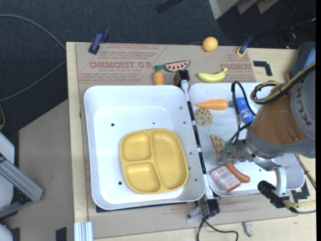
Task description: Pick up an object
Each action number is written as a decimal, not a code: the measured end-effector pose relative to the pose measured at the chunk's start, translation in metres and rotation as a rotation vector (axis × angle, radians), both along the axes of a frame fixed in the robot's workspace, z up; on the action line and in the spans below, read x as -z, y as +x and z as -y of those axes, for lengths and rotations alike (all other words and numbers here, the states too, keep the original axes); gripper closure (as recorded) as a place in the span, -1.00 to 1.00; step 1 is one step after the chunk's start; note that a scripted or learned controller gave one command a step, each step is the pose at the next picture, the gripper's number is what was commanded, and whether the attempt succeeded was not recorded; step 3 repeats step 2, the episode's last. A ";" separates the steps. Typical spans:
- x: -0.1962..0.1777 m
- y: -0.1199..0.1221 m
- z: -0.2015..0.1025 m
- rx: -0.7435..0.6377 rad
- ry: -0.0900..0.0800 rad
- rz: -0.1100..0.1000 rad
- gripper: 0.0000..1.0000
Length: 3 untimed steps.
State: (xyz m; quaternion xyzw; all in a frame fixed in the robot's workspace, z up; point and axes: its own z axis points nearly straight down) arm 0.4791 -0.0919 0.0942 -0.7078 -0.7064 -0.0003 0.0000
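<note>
In the right bin (220,189), several toy foods lie loose. An orange carrot (213,104) and a round brown cookie (203,116) sit at the far side. A tan wedge-shaped slice (217,143) lies in the middle. A red sausage (236,172) and a pink-and-white packet (221,177) rest near the front edge. My gripper (228,154) hangs low over the bin between the wedge slice and the sausage, and the arm's grey and orange body (278,129) hides the bin's right half.
The left bin (100,109) holds a yellow divided plate (153,160). Behind the bins on the board lie a banana (212,76), a watermelon slice (177,65), a small orange piece (159,77) and an orange ball (210,43). A blue-tipped cable (243,107) loops by the arm.
</note>
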 end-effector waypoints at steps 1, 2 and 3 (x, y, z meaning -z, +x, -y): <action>-0.090 0.000 -0.076 -0.003 0.000 -0.001 1.00; -0.120 0.000 -0.095 -0.003 -0.001 0.000 1.00; -0.120 0.000 -0.095 -0.003 -0.001 0.000 1.00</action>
